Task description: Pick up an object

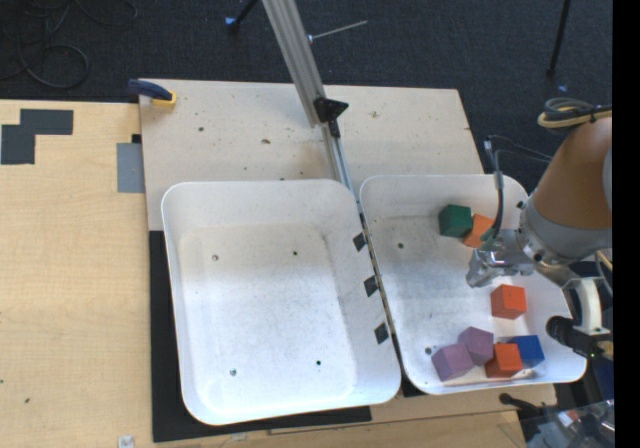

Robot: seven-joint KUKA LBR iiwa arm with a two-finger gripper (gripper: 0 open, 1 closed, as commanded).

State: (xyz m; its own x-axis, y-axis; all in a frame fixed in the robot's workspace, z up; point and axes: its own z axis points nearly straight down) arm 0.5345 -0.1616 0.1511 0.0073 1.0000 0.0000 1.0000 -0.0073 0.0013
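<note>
Over right bin (420, 236), arm (570, 196) angled down, jaws (487, 266) beside orange block (479, 229), state unclear.

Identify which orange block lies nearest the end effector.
The orange block touching the green block, just above the end effector; the others sit lower in the right bin.
</note>
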